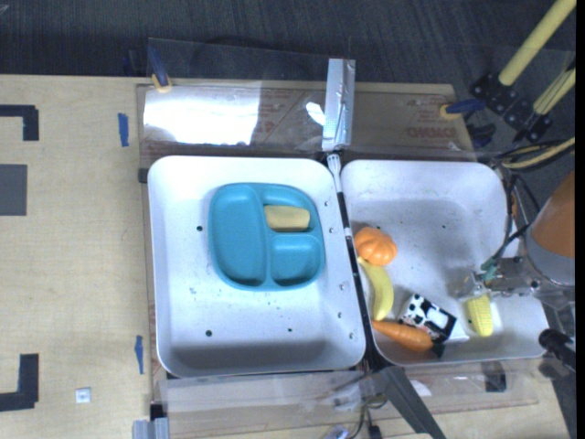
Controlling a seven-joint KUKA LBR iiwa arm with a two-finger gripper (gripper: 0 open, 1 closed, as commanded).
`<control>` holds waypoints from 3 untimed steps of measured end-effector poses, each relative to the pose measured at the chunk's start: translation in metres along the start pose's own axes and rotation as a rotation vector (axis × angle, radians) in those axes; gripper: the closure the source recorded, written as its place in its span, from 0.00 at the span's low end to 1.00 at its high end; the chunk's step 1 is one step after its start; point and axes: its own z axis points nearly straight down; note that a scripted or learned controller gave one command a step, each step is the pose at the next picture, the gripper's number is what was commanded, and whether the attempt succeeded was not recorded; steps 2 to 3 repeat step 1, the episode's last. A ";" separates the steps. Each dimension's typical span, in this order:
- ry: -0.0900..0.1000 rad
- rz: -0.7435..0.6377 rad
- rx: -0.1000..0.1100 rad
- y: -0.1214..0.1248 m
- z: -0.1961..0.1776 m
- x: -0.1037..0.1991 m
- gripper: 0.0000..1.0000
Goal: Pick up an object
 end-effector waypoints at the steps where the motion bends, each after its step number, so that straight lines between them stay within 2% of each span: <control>1: 0.000 0.023 0.000 0.011 -0.119 0.060 1.00; 3: 0.000 0.023 0.000 0.011 -0.119 0.060 1.00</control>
